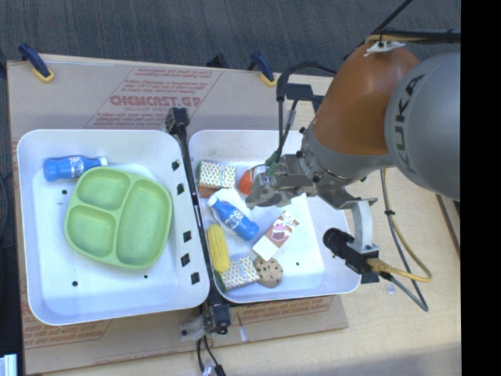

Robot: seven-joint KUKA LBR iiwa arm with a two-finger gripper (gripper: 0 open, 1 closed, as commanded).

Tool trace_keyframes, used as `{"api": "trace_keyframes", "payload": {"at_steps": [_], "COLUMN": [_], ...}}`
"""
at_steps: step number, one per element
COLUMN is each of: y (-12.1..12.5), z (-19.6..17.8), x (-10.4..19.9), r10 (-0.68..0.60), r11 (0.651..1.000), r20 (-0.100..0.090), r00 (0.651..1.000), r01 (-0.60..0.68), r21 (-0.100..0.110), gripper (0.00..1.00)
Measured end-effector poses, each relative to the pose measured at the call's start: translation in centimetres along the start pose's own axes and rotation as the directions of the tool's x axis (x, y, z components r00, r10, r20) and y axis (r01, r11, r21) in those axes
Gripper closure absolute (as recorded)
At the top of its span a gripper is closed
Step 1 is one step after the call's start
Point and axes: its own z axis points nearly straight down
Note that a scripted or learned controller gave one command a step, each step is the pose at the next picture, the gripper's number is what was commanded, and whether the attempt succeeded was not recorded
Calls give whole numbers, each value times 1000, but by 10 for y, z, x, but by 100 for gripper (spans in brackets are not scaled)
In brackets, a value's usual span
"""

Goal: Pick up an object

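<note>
Two white bins sit side by side; over the right bin (313, 276), mid-frame, the gripper (264, 188) hangs above an orange object (246, 181) and a blue-and-white bottle (232, 215). Whether it grips anything, I cannot tell.

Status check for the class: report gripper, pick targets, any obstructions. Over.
Gripper low in right bin, nothing visibly held. Blue-white bottle, corn cob, cookie beside it. Items crowded close together.
</note>
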Motion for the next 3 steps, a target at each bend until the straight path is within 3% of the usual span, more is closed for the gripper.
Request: {"api": "trace_keyframes", "payload": {"at_steps": [1, 2, 3], "y": [-13, -19, -21], "z": [-112, -26, 96], "x": [33, 133, 61], "r10": [11, 10, 12], "r11": [1000, 1000, 1000], "r20": [2, 1, 2], "r00": [1000, 1000, 1000], "r01": [-11, -10, -12], "r21": [-6, -1, 2], "gripper": [100, 100, 100]}}
